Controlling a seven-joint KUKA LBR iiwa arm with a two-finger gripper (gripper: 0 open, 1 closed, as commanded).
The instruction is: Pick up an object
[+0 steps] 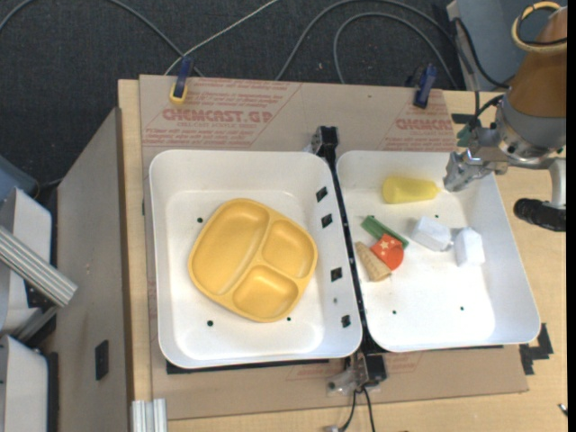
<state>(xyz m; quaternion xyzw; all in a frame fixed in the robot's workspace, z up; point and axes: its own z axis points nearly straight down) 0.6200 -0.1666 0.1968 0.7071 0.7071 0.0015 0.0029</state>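
On the surface (pixel 135 241), a cardboard-topped board carries two shallow white bins side by side. The left bin (pixel 171 331) holds a yellow divided tray (pixel 252 259), lying flat and a little turned, its three compartments facing up. The right bin (pixel 504 313) holds a loose group of small things in its upper half: a pale yellow lemon-like piece (pixel 409 189) near the top, a green stick (pixel 384 231) slanting below it, a red-orange piece (pixel 390 253) touching the green stick's lower side, a tan wedge (pixel 371 263) just beside the red one on its left, and two white pieces, one (pixel 431 235) near the middle and another (pixel 467 247) just to its right. The arm (pixel 538 79) comes in from the right edge, its orange band above the wrist, and the pincer (pixel 456 173) hangs over the upper right part of the right bin, just beside the right end of the lemon-like piece and above the two white pieces. Whether its tips are spread or pressed together cannot be told at this size and angle, and no object is seen between them. Two blue clamps (pixel 183 88) and (pixel 424 86) grip the far edge of the board, and dark cables (pixel 108 7) loop across the carpet beyond it.
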